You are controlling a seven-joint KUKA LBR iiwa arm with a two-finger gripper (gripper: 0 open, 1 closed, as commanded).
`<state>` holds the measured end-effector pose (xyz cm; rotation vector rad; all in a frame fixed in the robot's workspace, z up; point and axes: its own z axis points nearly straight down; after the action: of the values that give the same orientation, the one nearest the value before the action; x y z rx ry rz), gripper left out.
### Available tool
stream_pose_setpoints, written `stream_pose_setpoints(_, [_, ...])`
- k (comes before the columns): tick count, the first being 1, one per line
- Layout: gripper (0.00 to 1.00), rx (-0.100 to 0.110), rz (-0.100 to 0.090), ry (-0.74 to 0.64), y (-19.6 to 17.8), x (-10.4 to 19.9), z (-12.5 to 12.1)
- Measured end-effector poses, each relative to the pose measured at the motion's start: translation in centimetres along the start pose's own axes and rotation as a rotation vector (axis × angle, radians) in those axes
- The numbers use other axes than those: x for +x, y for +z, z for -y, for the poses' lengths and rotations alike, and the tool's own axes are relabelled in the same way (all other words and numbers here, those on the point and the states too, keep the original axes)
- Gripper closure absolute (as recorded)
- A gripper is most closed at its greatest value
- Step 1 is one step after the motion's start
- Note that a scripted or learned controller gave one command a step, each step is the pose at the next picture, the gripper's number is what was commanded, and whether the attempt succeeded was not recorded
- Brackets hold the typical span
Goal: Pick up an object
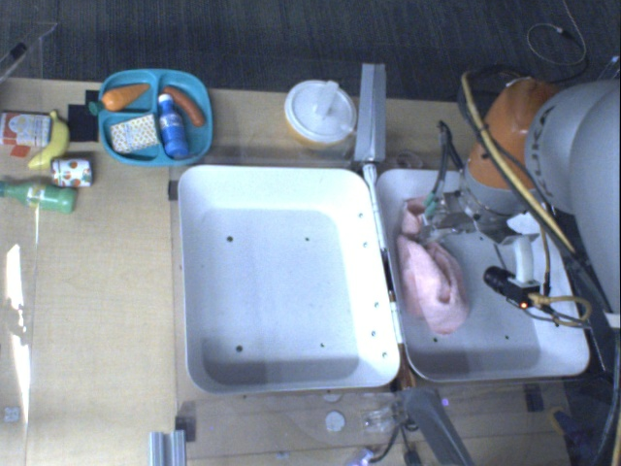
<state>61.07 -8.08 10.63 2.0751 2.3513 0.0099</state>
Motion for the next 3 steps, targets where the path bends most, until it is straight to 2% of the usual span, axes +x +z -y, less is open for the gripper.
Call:
stream_pose_setpoints(1, [1.0,0.006,0.001,-0.035,-7.8,1.8,-2.9])
stream_pose_setpoints(2, [1.0,0.005,0.001,-0.041,-8.8,1.9,-3.0])
stream_pose_setpoints(3, [1.0,0.008,0.001,0.018,-8.5,-4.2,-2.5])
